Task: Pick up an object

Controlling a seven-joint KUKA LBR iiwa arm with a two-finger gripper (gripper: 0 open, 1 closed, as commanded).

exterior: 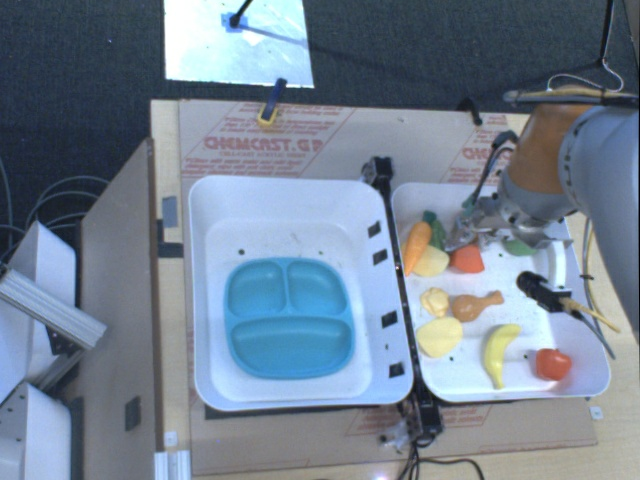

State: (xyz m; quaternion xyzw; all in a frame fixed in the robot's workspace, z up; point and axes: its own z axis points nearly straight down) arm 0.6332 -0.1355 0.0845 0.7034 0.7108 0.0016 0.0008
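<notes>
The gripper (462,230) hangs low in the right bin (590,373) at its ten o'clock corner, just above a toy carrot (416,246) and a red toy (467,260), perhaps a tomato; whether its jaws are open is unclear; a blue divided plate (290,318) lies in the left bin (215,228).

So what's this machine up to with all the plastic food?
A grey robot arm is reaching into the right bin, which holds toy food: a carrot, a banana, a chicken drumstick and a tomato among others. Its gripper is down among the items at the far end, next to a small red-orange piece. Nothing is visibly lifted yet. The left bin holds a blue divided plate.
</notes>
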